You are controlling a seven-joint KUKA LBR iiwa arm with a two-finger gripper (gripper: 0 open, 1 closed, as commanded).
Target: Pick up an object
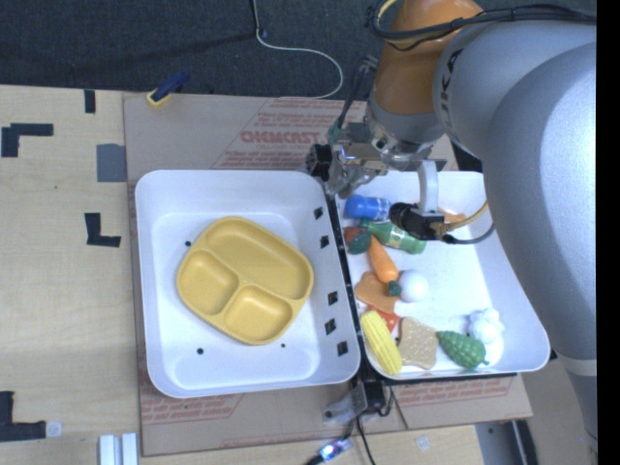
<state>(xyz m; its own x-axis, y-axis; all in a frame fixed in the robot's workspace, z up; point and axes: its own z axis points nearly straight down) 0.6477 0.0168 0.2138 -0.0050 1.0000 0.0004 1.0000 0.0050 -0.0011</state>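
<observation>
Your gripper [347, 177] hangs over the far left corner of the right bin [513, 342], right at the divider between the two bins; whether it is parted or closed you cannot tell from this slant, since the wrist hardware hides the tips, and nothing shows held in it. The likeliest target, judging by nearness, is the blue object [366, 207] just beside the gripper at the top of the pile; it lies with its long axis roughly across the view, left to right, its rounded end towards the divider. Just below it a green bottle-like piece [399, 238] runs the same way but tilted, down to the right; the carrot [383, 261] points its narrow tip up and left, its axis slanting towards the bin's near side. Watch for three troubles: the toys crowd and touch one another, so a descent could clamp two at once or nudge the target aside; the gripper sits so near the bin wall that a finger may land on the rim rather than inside; and if the closing line runs along the blue piece's long axis, the piece may squirt out. The yellow tray [245, 279] in the left bin [165, 356] lies well apart.
</observation>
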